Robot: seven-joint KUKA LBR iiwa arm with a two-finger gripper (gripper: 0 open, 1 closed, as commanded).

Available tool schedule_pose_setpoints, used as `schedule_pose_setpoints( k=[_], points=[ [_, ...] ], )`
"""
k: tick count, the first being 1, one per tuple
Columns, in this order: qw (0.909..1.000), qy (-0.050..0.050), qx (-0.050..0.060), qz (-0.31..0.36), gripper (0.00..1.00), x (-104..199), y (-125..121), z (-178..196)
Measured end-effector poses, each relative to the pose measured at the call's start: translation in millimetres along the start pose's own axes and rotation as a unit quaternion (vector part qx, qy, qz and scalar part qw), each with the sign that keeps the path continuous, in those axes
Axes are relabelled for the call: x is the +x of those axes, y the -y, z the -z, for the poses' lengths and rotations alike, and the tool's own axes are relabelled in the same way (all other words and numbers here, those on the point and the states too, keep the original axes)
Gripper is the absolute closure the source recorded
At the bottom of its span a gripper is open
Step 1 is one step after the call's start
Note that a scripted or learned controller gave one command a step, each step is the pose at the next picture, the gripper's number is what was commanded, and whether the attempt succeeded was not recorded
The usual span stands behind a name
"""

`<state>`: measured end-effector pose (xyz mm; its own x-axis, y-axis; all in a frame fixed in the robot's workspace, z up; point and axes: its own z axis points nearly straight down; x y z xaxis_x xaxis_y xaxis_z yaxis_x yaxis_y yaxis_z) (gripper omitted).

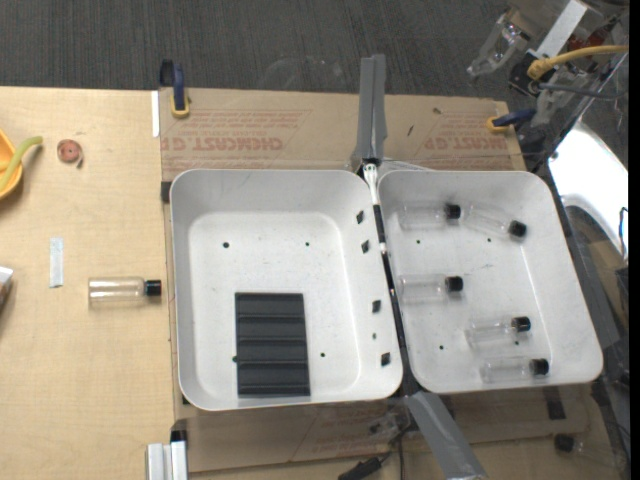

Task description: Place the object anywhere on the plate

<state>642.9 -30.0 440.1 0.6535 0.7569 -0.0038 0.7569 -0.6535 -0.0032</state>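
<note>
Five clear bottles with black caps lie in the right bin (560,268), all roughly crosswise with caps pointing right. The nearest to the arm is the upper right bottle (492,222); another (428,213) lies just left of it. The pincer (498,50) hangs above the desk (100,168) beyond the bin's far rim, so every bottle lies toward the camera and below it. Whether it is spread or pressed together I cannot tell, and nothing shows in it. The dark ribbed plate (270,345) sits in the left bin (185,268), at its near side, well apart from the bottles. No bottle is lifted yet; the pick comes first.
</note>
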Motion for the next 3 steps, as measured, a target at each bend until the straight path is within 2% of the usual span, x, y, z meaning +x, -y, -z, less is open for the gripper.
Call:
schedule_pose_setpoints(
  k=[1,2,3],
  points=[
    [0.9985,0.0,0.0,-0.055,0.0,-86.1,-49.3,-0.7],
    [0.9885,0.0,0.0,-0.151,0.0,-136.6,-124.2,-1.0],
    [0.9811,0.0,0.001,-0.194,0.0,-88.4,-88.4,-0.4]
  ],
)
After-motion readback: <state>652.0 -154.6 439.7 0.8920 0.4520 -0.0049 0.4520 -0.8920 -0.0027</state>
